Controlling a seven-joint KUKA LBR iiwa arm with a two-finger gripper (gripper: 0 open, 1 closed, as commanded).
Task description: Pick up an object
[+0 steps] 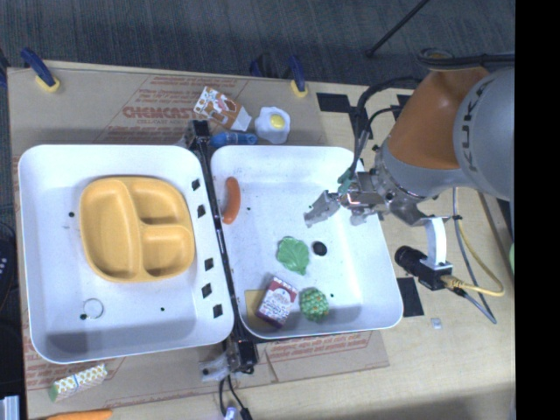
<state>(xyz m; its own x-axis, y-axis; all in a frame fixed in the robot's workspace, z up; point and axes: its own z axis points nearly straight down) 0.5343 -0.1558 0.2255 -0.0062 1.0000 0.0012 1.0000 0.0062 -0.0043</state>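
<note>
The green lettuce leaf (293, 254) lies in the right bin (289, 160), just below and left of my gripper (320, 213), apart from it. My jaws stand open, gripping nothing. A sausage (231, 199) lies further left; a small carton (276, 302) sits below the leaf

Robotics lab, KUKA arm (455, 121) over white bins (44, 234), cardboard-covered bench (149, 103), clamps (39, 68)

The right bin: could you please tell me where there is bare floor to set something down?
In the right bin, bare floor lies along the far wall, between the sausage and the end effector. The near edge is crowded: green leaf, red carton, green ball.
</note>
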